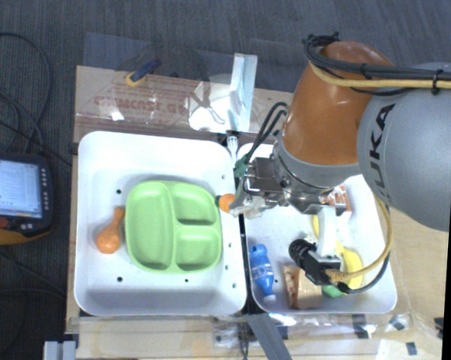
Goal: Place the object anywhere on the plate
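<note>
Clearly centred on one relation: small orange object [226, 202] sitting at the bin divider, just at nine o'clock from the gripper [248, 202], touching or nearly touching its tip. Impossible to tell from this slanted view whether gripped between the fingers or merely beside them; gripper opening hidden under the wrist, so cannot tell. Rounded, glossy orange, too little showing to judge any long axis. Green plate [174, 226] lying at eight o'clock from the object, just beside it, its three compartments bare. Likely next: short carry toward eight o'clock, then release over the plate. Separate orange carrot-like toy [111, 233] resting at nine o'clock of the plate, in the left bin [95, 166].
</note>
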You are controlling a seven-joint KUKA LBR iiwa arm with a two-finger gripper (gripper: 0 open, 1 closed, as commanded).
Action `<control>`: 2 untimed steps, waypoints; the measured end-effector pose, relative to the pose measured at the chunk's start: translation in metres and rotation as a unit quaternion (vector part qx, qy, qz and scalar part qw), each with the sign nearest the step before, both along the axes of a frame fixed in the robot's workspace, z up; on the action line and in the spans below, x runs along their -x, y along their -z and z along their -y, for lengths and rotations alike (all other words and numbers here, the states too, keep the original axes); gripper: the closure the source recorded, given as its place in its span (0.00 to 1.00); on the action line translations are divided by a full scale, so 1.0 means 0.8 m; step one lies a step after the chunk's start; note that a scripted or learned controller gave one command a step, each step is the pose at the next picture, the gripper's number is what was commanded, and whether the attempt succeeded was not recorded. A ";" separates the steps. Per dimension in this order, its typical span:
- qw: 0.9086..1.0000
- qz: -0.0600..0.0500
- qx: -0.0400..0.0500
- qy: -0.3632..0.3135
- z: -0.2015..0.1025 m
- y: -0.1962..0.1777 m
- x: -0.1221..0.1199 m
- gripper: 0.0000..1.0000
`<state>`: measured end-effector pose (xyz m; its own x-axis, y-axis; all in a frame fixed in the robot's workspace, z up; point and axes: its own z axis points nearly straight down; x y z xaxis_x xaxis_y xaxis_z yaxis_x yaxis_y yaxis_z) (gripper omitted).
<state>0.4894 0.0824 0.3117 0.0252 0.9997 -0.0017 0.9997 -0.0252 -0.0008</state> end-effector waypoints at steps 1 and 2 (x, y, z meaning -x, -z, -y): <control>1.000 0.000 0.000 -0.021 -0.044 -0.050 0.007 1.00; 0.998 0.002 0.000 -0.070 -0.106 -0.184 0.006 1.00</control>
<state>0.4845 0.1674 0.4585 -0.1152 0.9933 -0.0010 0.9933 0.1152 0.0030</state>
